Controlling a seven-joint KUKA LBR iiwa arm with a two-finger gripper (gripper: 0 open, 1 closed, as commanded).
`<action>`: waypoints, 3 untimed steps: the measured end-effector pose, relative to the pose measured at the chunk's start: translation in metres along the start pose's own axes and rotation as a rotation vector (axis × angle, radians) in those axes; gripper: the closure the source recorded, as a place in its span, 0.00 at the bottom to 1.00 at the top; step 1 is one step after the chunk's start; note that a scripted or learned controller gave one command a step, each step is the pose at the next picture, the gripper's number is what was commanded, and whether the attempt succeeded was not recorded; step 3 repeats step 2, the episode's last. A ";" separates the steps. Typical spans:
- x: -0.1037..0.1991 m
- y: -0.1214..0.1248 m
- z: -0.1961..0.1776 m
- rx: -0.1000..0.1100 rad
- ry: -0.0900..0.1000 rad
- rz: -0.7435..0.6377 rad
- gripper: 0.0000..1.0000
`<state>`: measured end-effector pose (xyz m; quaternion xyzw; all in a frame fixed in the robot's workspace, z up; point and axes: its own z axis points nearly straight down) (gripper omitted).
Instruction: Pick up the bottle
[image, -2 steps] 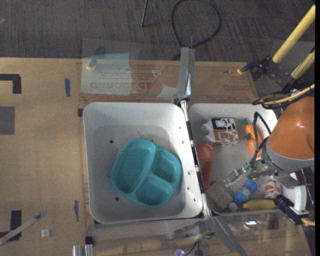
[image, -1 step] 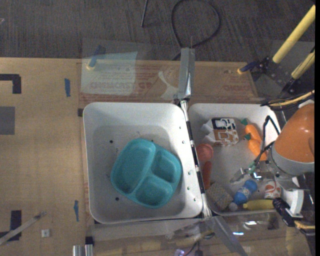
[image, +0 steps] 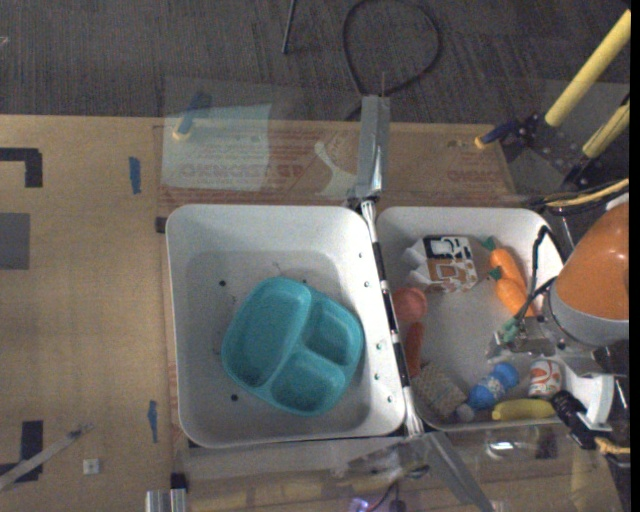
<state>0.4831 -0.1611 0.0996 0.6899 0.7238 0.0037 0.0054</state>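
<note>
Near edge of the right bin (image: 470, 222): the bottle (image: 492, 388) is seen lying on its side, blue, pale cap end toward the left, against the near wall. A banana (image: 523, 409) lies just beside it on the right, touching or nearly so. A white-and-red ball (image: 545, 376) sits just behind the banana. A brown scrubby block (image: 436, 386) is just left of the bottle.

The arm (image: 597, 285) comes in from the right, orange band over the bin's right rim. The claw (image: 522, 340) is hung low over the right bin, just behind the bottle and ball. Nothing is seen between its fingers; whether they are wide or narrow cannot be told from this angle. Bottle is not gripped.

Mid bin: a red item (image: 408, 303) and an orange-red piece (image: 412, 345) are seen against the left wall, one behind the other. Two carrots (image: 509, 279) lie side by side toward the right wall, green tops pointing away.

Far part of the bin: a small carton (image: 450, 262), white with brown print, is tipped over.

Left bin (image: 200, 240): a teal three-compartment plate (image: 291, 344) is laid flat, slightly rotated, toward the near right.

Both bins are set on a cardboard-covered table (image: 80, 300). Blue tape marks (image: 134, 174) are seen on the left. A clear sheet (image: 225, 145) lies behind the left bin. Beyond the table: carpet, a black cable loop (image: 392, 45), yellow poles (image: 590, 70) at far right.
</note>
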 end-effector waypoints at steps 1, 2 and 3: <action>-0.011 0.016 -0.195 0.009 0.001 -0.132 1.00; -0.039 0.011 -0.226 0.009 0.000 -0.054 1.00; -0.039 0.011 -0.226 0.009 0.000 -0.054 1.00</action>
